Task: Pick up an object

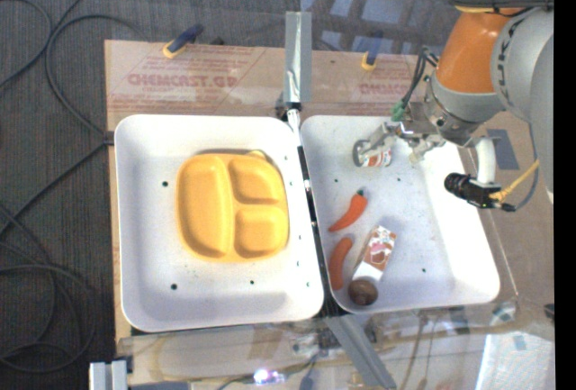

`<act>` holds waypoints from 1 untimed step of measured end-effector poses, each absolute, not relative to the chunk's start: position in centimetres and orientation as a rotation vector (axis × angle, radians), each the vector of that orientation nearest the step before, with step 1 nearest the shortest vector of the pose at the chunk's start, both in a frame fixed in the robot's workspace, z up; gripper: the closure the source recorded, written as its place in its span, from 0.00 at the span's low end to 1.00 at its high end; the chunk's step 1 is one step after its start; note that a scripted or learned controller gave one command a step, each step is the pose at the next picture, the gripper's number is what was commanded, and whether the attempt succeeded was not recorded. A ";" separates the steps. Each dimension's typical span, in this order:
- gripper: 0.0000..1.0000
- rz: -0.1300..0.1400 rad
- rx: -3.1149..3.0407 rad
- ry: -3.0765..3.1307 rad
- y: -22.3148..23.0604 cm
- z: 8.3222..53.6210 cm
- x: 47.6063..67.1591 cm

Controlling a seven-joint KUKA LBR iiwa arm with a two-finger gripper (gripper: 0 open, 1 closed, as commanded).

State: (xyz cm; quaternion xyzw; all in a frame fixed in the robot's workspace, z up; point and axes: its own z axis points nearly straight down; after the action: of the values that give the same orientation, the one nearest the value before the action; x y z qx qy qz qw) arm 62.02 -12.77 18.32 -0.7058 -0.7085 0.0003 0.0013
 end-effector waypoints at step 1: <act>0.00 0.004 -2.181 -2.265 -16.1 10.6 65.0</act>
State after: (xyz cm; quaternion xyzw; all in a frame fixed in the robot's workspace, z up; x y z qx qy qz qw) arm 65.05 -16.14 10.56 -0.6935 -0.7204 0.0014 -0.0013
